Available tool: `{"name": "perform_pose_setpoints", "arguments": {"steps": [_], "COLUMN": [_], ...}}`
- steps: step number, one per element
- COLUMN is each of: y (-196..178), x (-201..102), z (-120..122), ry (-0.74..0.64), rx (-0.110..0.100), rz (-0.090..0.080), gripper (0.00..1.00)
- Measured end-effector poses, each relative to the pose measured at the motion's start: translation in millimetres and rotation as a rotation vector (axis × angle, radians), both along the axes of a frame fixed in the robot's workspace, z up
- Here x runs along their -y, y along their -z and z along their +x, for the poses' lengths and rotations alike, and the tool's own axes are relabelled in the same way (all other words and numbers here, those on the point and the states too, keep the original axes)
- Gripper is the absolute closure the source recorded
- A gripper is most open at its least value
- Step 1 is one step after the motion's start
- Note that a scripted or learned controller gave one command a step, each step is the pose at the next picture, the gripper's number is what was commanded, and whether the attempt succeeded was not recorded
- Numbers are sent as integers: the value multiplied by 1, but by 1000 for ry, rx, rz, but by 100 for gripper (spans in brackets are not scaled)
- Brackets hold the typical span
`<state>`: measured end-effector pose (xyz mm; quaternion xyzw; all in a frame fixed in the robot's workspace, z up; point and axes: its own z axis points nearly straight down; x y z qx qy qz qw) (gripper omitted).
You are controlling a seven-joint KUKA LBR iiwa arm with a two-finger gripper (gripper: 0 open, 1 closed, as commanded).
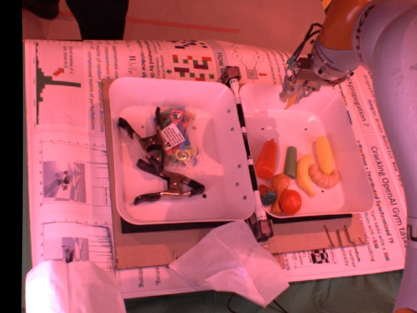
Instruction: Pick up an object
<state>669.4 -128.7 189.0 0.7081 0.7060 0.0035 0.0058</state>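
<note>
My gripper [292,95] hangs over the far left part of the right bin [345,119], above bare white floor and apart from the toys. Nearer the front of that bin lie toy foods: a red pepper [267,160], a green piece [290,162], a yellow banana [303,173], a yellow corn cob [324,153], an orange curled piece [324,177], an orange carrot [280,185] and a red tomato [290,202]. The left bin [215,103] holds a bag of coloured rings [180,135] and dark pliers-like tools [163,171].
A black-and-white striped bar [245,145] runs between the bins. Both bins rest on cardboard over printed paper sheets [71,142]. Crumpled white tissue [225,259] lies in front of the bins. The grey arm [391,57] comes in from the upper right.
</note>
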Motion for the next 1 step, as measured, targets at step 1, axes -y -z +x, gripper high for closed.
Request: {"name": "perform_pose_setpoints", "arguments": {"steps": [1], "y": [-48], "x": [-2], "z": [1], "ry": [-1], "rx": [0], "rz": [1], "gripper": [100]}}
